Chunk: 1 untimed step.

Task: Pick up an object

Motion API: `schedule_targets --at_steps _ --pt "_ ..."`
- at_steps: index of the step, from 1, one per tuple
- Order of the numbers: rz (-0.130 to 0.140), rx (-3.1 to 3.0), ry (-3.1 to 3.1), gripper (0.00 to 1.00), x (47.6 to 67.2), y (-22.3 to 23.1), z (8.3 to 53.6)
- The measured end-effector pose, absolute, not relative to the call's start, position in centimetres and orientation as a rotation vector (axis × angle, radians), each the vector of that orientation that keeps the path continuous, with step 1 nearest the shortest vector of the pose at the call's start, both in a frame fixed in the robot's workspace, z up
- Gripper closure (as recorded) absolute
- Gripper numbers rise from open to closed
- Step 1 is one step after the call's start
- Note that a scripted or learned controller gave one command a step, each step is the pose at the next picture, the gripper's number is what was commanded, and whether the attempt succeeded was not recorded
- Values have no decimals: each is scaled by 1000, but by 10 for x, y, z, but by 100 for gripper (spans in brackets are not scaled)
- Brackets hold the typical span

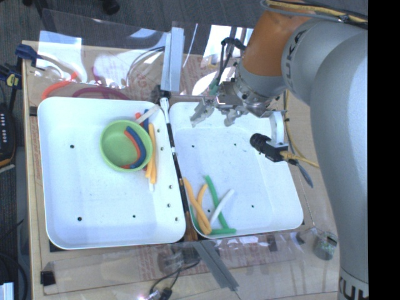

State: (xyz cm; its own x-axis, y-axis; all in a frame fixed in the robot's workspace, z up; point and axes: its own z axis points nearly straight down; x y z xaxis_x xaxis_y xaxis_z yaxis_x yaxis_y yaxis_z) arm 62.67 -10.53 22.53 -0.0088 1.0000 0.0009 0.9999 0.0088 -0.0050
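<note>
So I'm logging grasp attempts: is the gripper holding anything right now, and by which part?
Nothing is held. The two-finger gripper hangs open over the right white bin, with no object between its fingers.

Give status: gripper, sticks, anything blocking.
Gripper over right bin's far edge, fingers spread, nothing between them. Green, orange and white sticks lie untouched at its near-left corner. Green bowl in left bin. Path to sticks looks clear.

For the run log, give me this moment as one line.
gripper: open, nothing held, above right bin far edge | sticks: right bin near corner | green bowl: left bin
</note>
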Motion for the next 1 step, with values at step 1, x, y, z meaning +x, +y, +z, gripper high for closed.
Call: schedule_targets --at_steps 1 --pt "4 -1944 -2462 0 556 -155 135"
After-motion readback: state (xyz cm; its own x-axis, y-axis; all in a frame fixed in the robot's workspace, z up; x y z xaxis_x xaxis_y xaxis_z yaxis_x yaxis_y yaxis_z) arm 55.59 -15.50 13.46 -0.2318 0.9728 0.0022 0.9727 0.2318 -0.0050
